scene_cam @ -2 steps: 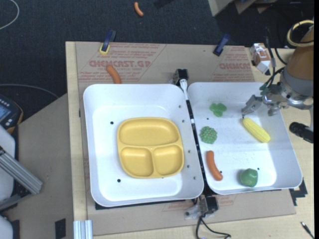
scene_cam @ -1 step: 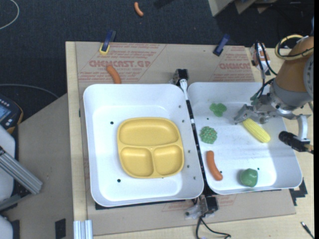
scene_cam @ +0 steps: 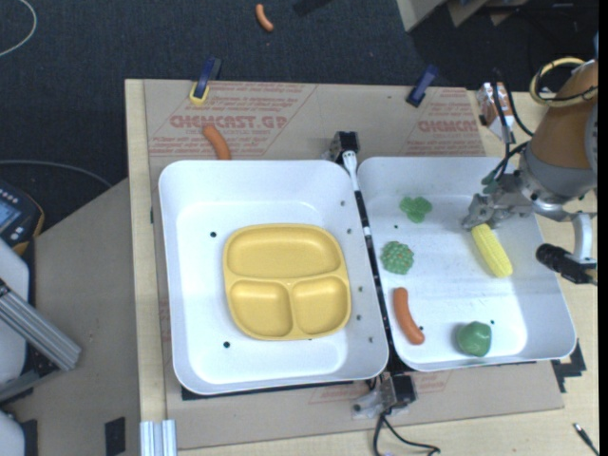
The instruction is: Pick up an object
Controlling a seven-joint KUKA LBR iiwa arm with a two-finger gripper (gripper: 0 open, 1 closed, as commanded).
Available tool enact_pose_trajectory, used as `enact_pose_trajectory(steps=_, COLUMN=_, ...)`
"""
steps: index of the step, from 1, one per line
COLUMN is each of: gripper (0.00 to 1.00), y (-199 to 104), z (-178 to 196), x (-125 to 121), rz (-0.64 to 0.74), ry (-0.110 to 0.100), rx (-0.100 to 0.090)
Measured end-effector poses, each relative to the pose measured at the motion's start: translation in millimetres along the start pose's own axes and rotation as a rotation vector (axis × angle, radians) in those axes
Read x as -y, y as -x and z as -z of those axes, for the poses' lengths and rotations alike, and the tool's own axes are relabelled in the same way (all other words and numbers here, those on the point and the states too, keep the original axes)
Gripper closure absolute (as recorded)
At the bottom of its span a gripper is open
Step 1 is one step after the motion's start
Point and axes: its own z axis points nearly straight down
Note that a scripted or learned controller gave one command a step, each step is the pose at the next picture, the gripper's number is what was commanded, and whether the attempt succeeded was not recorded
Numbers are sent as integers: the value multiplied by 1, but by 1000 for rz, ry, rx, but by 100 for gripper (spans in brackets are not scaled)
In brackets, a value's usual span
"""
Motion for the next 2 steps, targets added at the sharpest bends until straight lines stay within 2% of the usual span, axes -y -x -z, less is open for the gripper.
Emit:
enact_pose_trajectory(steps=1, gripper=100, y=0, z=45, x=-7, rz=0, ry=5, rx=3)
enact_pose_trajectory(steps=2, gripper=100, y=-1, z=91, x=-1, rz=-1, ry=4, rx=2)
